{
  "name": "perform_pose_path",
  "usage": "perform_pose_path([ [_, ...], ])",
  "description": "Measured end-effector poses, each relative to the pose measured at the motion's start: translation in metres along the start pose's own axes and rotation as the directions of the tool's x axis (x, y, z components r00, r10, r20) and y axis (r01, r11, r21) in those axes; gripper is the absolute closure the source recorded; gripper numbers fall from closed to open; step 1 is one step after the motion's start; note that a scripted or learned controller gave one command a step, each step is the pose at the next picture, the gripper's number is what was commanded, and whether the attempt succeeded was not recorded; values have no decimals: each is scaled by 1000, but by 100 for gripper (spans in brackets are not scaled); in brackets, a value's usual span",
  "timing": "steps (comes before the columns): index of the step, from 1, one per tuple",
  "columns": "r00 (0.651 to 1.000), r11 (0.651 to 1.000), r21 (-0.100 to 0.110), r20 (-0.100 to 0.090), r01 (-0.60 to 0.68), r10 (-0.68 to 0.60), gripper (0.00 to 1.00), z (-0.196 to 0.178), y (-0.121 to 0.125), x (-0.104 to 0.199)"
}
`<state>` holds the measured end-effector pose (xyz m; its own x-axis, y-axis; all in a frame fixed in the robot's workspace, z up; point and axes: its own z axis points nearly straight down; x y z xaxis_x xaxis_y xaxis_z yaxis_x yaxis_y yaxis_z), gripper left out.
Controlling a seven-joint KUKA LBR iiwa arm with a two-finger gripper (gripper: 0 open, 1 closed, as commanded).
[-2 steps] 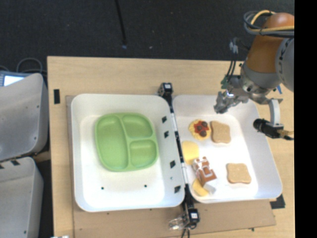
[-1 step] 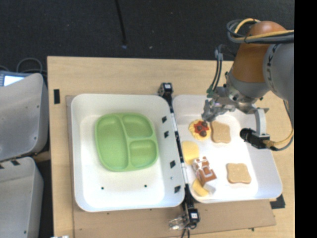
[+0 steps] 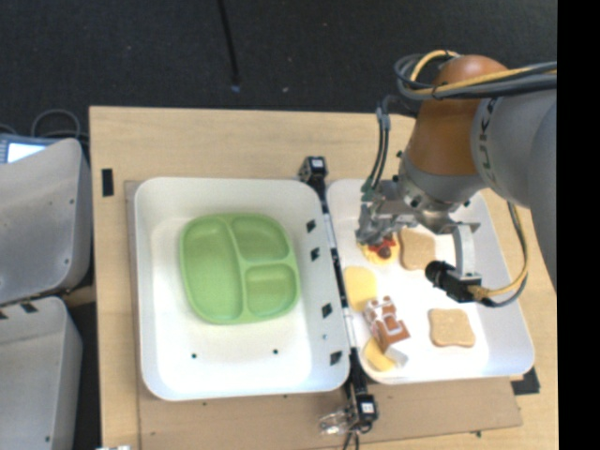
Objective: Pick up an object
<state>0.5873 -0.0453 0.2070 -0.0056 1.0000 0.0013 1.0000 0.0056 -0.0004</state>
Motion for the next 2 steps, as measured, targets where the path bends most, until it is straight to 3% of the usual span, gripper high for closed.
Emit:
perform_pose_path([
  [1, 1000, 1000, -1, -1, 1, -1, 100, -8, -14, 50],
  [2, 1000, 1000, 1, -1, 1, -1, 100, -18, -51, 97],
])
